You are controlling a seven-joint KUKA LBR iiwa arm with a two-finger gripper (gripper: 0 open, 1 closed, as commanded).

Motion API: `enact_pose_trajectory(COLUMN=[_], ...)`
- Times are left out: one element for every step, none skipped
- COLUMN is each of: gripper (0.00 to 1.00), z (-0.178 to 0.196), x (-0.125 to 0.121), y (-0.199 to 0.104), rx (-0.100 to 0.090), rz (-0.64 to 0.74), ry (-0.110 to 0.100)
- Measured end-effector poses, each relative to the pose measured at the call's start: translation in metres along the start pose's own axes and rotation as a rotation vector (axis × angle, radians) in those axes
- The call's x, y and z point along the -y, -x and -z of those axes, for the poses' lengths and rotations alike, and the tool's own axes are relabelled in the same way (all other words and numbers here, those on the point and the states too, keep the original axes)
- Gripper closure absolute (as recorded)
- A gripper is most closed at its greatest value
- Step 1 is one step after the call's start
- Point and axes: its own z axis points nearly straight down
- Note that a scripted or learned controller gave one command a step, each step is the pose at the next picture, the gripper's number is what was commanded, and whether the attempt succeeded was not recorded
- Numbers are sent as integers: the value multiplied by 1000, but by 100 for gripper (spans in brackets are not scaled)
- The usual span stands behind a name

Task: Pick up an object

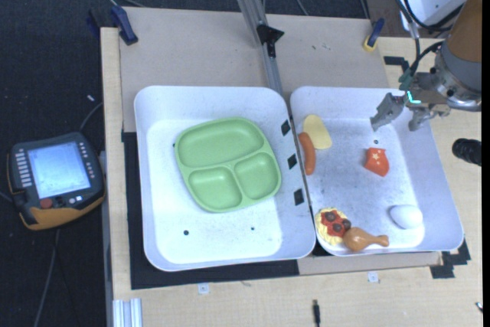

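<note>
Pincer [401, 113] spread open, hovering above red toy [376, 161]

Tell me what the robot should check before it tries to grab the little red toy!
1. Gripper is holding nothing: ok, nothing sits between its spread fingers.
2. Fingers open wide enough: ok, they look apart.
3. Gripper lined up over the red toy: not ok, it hangs above the right bin, up and right of the toy.
4. Room around the toy: ok, the white egg and hot dog lie well apart from it.
5. Toy standing steady: cannot tell, too small to judge.
</note>
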Motion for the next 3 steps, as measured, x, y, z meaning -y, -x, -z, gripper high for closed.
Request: enact_pose_trajectory(gripper=[0,0,0], z=[1,-44,-87], x=[0,5,1], y=[0,4,2], rx=[0,-1,-1], rz=[0,-1,0], ry=[2,-4,-4])
